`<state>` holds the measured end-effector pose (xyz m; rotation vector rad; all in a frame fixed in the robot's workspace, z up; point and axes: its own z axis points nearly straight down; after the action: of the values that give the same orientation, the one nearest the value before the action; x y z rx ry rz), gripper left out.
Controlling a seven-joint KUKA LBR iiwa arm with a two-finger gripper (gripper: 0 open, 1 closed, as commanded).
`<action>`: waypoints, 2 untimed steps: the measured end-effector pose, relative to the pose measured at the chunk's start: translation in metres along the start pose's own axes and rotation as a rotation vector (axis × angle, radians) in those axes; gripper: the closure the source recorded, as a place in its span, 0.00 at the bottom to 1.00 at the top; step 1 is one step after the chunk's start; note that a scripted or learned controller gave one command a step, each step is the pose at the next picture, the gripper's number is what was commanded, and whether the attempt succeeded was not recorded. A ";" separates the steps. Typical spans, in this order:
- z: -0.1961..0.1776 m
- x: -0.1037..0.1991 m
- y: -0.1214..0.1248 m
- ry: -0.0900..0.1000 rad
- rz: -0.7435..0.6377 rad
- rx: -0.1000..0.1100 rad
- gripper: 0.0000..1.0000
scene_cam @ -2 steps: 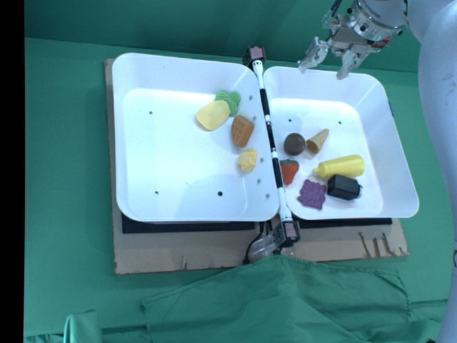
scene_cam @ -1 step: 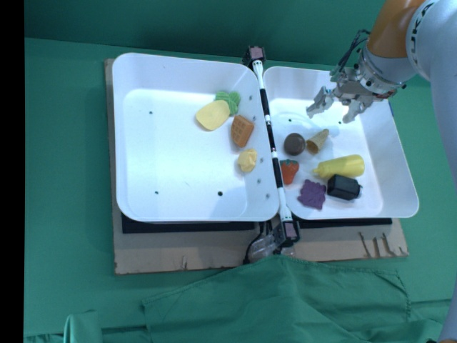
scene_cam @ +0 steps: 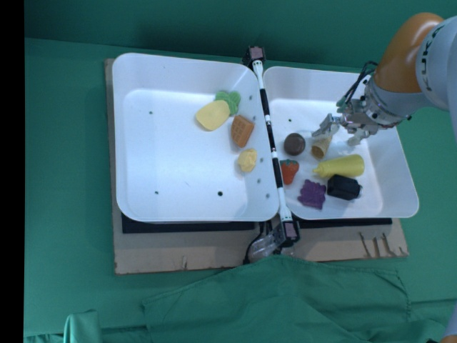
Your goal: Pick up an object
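In the left bin (scene_cam: 143,77) lie a yellow pineapple toy (scene_cam: 214,113), an orange waffle (scene_cam: 242,130) and a small yellow lump (scene_cam: 248,160). In the right bin (scene_cam: 400,184) sit a brown ball (scene_cam: 294,143), a strawberry (scene_cam: 288,171), purple grapes (scene_cam: 312,193), a black block (scene_cam: 343,187) and a yellow squash (scene_cam: 340,166). The pincer (scene_cam: 341,130) is spread wide just above a tan cone (scene_cam: 321,146)

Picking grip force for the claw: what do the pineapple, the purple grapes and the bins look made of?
Pineapple: likely soft rubber or foam, matte, evenly coloured, rounded edges. Purple grapes: same matte, moulded toy look; material uncertain. Bins: hard white plastic, smooth, slightly glossy, with thin moulded rims.
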<state>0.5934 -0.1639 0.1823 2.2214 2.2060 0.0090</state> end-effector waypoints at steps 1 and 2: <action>-0.015 -0.002 0.004 -0.007 0.001 -0.010 1.00; -0.014 -0.002 0.003 -0.006 0.001 -0.008 0.00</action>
<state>0.5965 -0.1655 0.1964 2.2161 2.1976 0.0104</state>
